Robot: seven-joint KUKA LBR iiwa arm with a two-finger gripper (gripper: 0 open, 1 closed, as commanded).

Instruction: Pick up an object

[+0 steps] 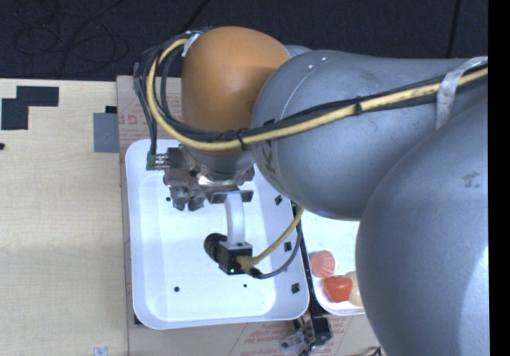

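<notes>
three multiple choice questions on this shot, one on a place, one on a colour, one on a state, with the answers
1. The gripper hangs over: A the view's left bin; B the wooden bench top; C the dark backdrop.
2. The round thing in the right bin is: A blue; B red; C green.
3. That round thing is: A clamped in the gripper; B lying in its bin; C on the bench top.
Answers: 1 A, the left bin's white floor lies below the gripper. 2 B, it is plainly red. 3 B, it rests in the right bin, apart from the gripper.
</notes>
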